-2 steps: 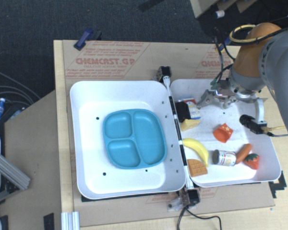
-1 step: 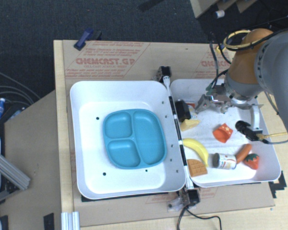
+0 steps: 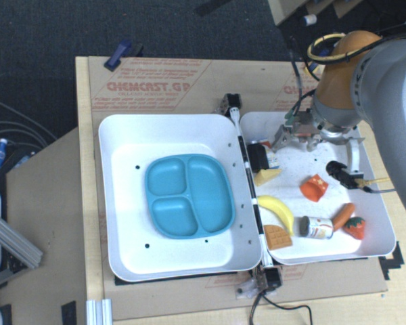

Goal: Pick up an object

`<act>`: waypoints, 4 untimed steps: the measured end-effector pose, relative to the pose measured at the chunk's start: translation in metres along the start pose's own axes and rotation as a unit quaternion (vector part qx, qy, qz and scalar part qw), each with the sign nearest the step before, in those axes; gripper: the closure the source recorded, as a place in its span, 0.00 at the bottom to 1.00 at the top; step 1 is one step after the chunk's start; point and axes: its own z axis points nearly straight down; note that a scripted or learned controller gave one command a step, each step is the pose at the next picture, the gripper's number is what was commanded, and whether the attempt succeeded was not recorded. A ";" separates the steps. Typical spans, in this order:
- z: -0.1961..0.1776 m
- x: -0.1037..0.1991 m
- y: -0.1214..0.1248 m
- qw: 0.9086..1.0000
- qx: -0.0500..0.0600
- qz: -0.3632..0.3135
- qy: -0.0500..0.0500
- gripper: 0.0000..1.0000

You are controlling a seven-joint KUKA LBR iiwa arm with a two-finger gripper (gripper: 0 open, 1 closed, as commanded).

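A thick grey arm (image 3: pixel 391 93) is showing an orange band (image 3: pixel 338 73) above its wrist, with yellow and black cables (image 3: pixel 323 45) looping beside that band.

Red print on the brown board (image 3: pixel 169 80) under the bins reads "CHEMCAST G P" at about 12 o'clock, above the left bin. Smaller red lines around it are too blurred to read. More red lettering at 1 o'clock, near the arm, is also illegible.
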 end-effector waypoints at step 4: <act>-0.007 0.009 -0.024 1.000 0.005 -0.004 0.011 1.00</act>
